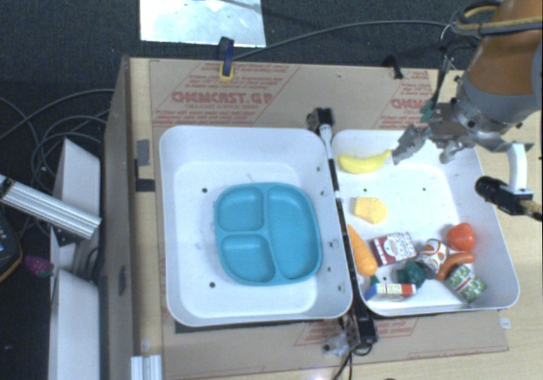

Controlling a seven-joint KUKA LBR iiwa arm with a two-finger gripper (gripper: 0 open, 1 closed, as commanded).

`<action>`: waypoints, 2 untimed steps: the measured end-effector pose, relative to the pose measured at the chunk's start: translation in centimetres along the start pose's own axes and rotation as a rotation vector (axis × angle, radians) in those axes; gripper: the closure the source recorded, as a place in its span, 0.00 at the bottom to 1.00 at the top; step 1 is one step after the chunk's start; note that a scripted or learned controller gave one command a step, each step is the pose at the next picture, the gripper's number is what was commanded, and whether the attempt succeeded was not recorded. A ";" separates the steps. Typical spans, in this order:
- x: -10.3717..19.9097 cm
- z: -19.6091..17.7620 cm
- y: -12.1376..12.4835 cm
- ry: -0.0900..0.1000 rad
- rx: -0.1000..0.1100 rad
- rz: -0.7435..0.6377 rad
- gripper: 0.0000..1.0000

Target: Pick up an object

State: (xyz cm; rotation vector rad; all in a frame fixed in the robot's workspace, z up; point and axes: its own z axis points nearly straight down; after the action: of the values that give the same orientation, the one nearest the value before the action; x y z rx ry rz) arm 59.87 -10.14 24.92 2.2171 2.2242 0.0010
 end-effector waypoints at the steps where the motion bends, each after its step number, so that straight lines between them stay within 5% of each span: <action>1: 1.8 7.5 -5.8 0.001 0.002 0.002 0.00; 2: 1.9 13.2 -4.7 0.000 0.001 0.003 0.00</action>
State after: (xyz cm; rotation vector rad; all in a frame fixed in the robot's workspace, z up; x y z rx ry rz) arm 55.19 -8.28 11.68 2.2208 2.2224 -0.0001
